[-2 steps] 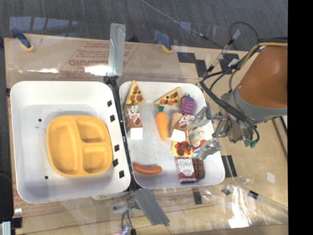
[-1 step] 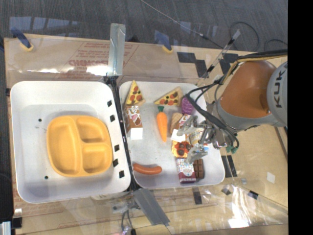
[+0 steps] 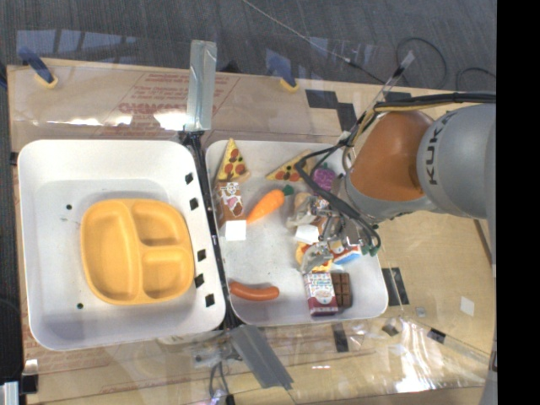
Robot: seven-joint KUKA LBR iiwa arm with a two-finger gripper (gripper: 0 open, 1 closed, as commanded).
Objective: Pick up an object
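The big grey arm reaches over the right bin. The left bin holds a yellow tray. The right bin holds a carrot, a hot dog, two pizza slices and a chocolate bar. The gripper sits low among toys on the right; I cannot tell its grip.

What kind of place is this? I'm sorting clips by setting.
Probably a robotics lab bench: a grey arm reaches over two white bins, one holding toy food like a carrot and hot dog.
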